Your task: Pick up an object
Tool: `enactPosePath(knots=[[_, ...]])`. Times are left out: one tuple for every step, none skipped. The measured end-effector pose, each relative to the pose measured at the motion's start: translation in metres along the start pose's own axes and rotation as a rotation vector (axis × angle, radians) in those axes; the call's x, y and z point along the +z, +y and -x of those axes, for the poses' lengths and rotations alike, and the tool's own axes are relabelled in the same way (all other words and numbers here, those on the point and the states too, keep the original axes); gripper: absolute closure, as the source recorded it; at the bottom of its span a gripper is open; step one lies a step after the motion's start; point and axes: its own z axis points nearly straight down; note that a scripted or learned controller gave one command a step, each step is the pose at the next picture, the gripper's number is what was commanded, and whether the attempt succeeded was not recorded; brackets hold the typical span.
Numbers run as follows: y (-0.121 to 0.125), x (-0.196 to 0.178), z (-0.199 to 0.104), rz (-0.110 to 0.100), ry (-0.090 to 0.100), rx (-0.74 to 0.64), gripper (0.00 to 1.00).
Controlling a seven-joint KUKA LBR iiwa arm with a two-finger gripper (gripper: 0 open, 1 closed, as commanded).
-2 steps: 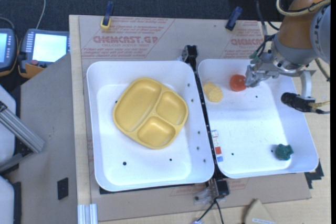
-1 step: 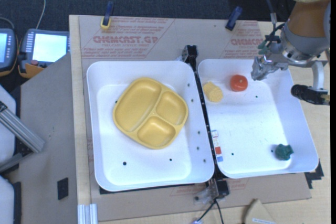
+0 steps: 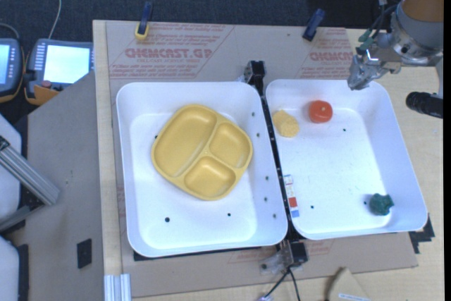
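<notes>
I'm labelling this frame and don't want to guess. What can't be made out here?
- Gripper, camera view: small and seen from above, so finger state is unreadable.
- Arm: cut off by the top and right edges.
- Green object in the right bin: too small to identify.
- Pale yellow object: too blurred to identify.

Both bins point(image 3: 352, 222) white. Divided plate point(image 3: 202, 151) yellow, centre-left. Small ball point(image 3: 320, 111) red, pale-yellow lump point(image 3: 285, 123) beside it. Teal-green object point(image 3: 381, 204) lower right. Arm point(image 3: 423, 7) grey, orange band.
</notes>
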Motion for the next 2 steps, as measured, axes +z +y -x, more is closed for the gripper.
enactPosePath(knots=[[-0.006, 0.001, -0.044, -0.007, 0.003, -0.002, 1.00], [-0.021, 0.007, -0.100, -0.008, 0.004, -0.004, 1.00]])
